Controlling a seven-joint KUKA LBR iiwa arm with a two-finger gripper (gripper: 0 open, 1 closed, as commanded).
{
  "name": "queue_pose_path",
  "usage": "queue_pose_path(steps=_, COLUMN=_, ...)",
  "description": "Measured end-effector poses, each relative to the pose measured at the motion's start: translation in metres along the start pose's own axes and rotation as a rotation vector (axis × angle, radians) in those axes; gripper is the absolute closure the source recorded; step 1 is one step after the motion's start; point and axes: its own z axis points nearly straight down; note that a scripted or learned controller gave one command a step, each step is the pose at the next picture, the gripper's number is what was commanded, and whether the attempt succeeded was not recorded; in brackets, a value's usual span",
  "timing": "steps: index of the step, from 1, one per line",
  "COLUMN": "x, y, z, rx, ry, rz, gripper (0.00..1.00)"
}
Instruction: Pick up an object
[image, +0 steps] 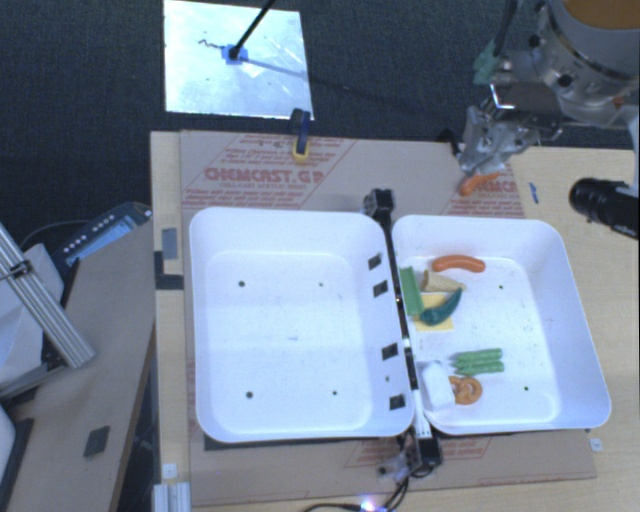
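Two bins: a pair of shallow white trays sat side by side on the bench, joined along a dark centre divider with black clips.
Left bin (290, 330): it lay left of the divider, its white floor marked by a few small dark dots.
Foil sheet (238, 58): a shiny square lay on the dark floor beyond the bench, above the left bin.
Yellow clamp (300, 150): it sat at the far edge of the brown board, just below the foil sheet.
Right bin (560, 300): it lay right of the divider and held a small cluster of toy foods towards its left half.
Green strip (409, 290): a long green piece lay close along the divider.
Dark green pepper (440, 311): it rested on a yellow slice, just right of the strip.
Orange sausage (458, 264): it lay near the far wall of the right bin, above the pepper.
Green beans (476, 360): they lay nearer the front, well apart from the sausage.
Orange pretzel (466, 390): it sat just below the beans, beside a white lump.
Gripper (482, 172): raised above the bench beyond the right bin's far wall, its fingers pinched a small orange object.
Small orange object (478, 183): the picked thing hung between the fingertips, over the brown board and outside both bins.
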Motion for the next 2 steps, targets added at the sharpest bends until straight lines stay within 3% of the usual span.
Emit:
queue_pose_path(steps=1, x=-0.098, y=0.05, z=0.001, rx=0.017, ry=-0.007, rz=0.013, gripper=1.0)
queue_pose_path(steps=2, x=-0.195, y=0.115, z=0.003, rx=0.018, ry=-0.008, rz=0.012, gripper=1.0)
